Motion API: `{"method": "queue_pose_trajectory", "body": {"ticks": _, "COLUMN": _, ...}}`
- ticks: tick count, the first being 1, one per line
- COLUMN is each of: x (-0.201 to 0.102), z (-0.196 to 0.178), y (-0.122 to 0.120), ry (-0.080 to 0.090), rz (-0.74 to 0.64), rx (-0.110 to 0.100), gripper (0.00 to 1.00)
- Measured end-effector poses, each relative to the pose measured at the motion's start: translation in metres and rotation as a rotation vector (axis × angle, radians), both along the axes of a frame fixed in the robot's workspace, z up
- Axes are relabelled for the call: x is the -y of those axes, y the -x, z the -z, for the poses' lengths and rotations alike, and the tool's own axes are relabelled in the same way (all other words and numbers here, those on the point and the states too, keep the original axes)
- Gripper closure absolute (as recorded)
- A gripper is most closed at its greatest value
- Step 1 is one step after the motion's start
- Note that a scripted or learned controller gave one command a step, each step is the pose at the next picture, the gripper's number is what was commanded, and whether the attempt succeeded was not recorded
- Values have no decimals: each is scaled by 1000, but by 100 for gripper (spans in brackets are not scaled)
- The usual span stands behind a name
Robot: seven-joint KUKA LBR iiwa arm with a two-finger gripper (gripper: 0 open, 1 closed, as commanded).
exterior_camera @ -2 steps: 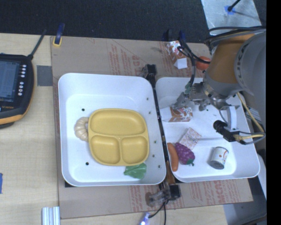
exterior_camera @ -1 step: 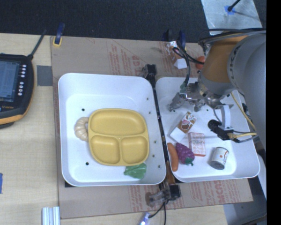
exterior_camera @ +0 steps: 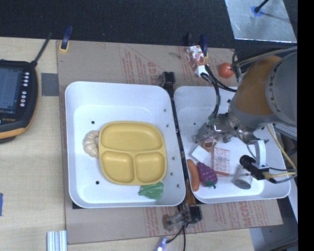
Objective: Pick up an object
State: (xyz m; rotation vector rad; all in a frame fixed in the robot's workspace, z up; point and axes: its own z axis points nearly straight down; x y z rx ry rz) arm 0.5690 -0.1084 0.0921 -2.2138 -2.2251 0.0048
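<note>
Roughly, near to far:

Near edge, left bin (exterior_camera: 73,140): a soft-looking green leafy toy (exterior_camera: 151,191) is lying against the near wall, just touching the near rim of the yellow divided plate (exterior_camera: 132,151), which is smooth moulded plastic with three compartments.

Near edge, right bin (exterior_camera: 275,192): an orange carrot (exterior_camera: 193,174) is lying along the left wall, its long axis running near to far; a knobbly purple grape bunch (exterior_camera: 207,173) is sitting just beside it on the right.

Middle, right bin: a flat printed packet (exterior_camera: 221,160) is lying right of the grapes, with a white card (exterior_camera: 201,153) by its far-left corner.

Gripper (exterior_camera: 209,134): it is hanging low over the white card, at the far-left end of the cluster; whether its grip is apart or together I cannot tell.

Key relation: the grapes and carrot are lying nearer than the tool and slightly left; the packet is lying just near of it, likely the closest pick.

Middle, left bin: a pale ridged bread-like toy (exterior_camera: 90,143) is resting against the plate's left rim.

Far, beyond the bins: a small patterned packet (exterior_camera: 197,57) and a red ball (exterior_camera: 225,69) are sitting on the cardboard sheet (exterior_camera: 120,61).

Far left: a teach pendant (exterior_camera: 10,98) is resting on the bench.
</note>
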Motion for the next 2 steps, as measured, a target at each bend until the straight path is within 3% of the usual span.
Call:
{"method": "queue_pose_trajectory", "body": {"ticks": 1, "x": 1, "z": -11, "y": -1, "ry": 2, "rz": -3, "rx": 1, "gripper": 100}}
{"method": "queue_pose_trajectory", "body": {"ticks": 2, "x": -95, "z": -100, "y": 0, "ry": -1, "rz": -1, "rx": 2, "gripper": 100}}
